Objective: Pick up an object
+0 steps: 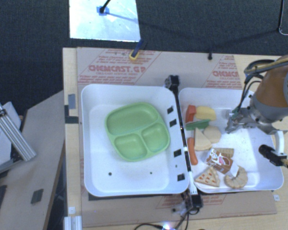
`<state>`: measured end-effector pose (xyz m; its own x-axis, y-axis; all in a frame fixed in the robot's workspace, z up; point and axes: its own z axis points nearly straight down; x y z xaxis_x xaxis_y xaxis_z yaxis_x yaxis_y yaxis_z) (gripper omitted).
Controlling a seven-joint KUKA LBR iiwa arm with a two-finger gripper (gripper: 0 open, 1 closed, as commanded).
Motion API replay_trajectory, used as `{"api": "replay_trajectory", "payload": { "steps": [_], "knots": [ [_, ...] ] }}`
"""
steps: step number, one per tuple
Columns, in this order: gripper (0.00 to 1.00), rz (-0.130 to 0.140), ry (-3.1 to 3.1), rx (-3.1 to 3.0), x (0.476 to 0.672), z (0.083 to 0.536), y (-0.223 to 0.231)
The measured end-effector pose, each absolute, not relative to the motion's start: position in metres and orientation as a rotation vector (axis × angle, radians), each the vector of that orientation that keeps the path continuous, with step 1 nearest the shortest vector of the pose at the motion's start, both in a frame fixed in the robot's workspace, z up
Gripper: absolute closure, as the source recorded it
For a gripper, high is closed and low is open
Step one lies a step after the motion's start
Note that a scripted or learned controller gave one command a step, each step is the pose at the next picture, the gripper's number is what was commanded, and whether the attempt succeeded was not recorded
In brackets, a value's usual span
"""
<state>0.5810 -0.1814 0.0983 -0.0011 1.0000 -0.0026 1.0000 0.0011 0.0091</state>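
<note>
Toy food (pixel 212 147) crowding right bin (pixel 269 176)

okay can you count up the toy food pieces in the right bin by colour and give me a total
Red or orange: 2, a red piece and an orange carrot-like stick
Yellow: 1
Green: 1
Cream: 2
Tan or brown: 3, a printed packet, a pizza slice, a croissant-like piece
Total: 9
</note>
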Motion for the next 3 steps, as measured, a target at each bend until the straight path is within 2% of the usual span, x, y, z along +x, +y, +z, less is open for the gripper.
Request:
{"api": "replay_trajectory", "payload": {
  "steps": [1, 2, 3],
  "knots": [
    [1.0, 0.003, 2.219, 2.219, 0.574, 0.146, -0.181],
    [1.0, 0.005, 2.222, 2.211, 0.578, 0.209, -0.176],
    [1.0, 0.003, 2.225, 2.213, 0.579, 0.226, -0.176]
  ]
}}
